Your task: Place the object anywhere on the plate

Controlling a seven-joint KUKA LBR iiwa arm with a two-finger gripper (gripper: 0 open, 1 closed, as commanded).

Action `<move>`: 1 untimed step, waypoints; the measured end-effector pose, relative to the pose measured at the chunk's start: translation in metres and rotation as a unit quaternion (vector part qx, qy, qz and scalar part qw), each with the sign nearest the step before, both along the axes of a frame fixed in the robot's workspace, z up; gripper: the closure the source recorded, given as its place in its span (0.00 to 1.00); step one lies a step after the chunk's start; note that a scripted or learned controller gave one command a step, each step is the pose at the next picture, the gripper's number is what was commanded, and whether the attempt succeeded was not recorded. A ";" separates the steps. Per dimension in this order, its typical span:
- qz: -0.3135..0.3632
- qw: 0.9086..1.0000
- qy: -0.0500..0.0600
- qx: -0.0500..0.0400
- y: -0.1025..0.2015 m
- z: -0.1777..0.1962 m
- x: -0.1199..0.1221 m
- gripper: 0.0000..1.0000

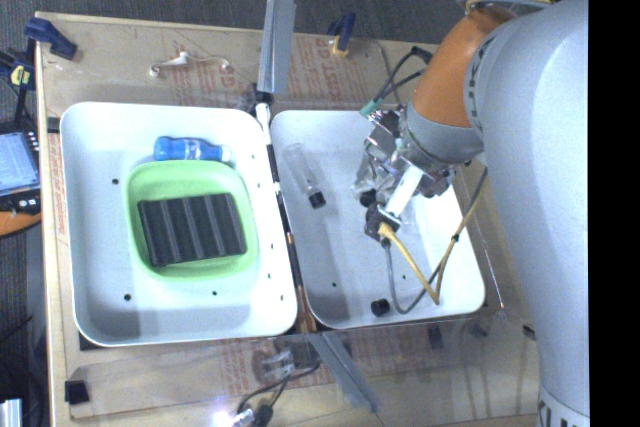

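The grey arm (540, 165) stands nearest, its gripper (385, 190) over the right bin (450, 300). Wrist hardware masks the jaws, so I cannot tell whether they are released or clenched. The likely object is a clear tube (300, 167) lying by that bin's left wall. The green plate (140, 190) in the left bin (90, 305) already bears a black ridged block (190, 227). Recommended: grip across the tube, lift clear of both walls, release on bare green rim. The blue item (187, 149) behind the plate cannot be identified.

A black ridged block (190, 227) lies, apparently flat, on the green plate (186, 179).
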State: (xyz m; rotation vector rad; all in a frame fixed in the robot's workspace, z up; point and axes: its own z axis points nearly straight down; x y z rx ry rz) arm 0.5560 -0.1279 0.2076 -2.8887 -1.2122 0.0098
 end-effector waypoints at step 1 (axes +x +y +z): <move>0.000 1.000 0.000 0.000 0.000 0.000 0.000 0.00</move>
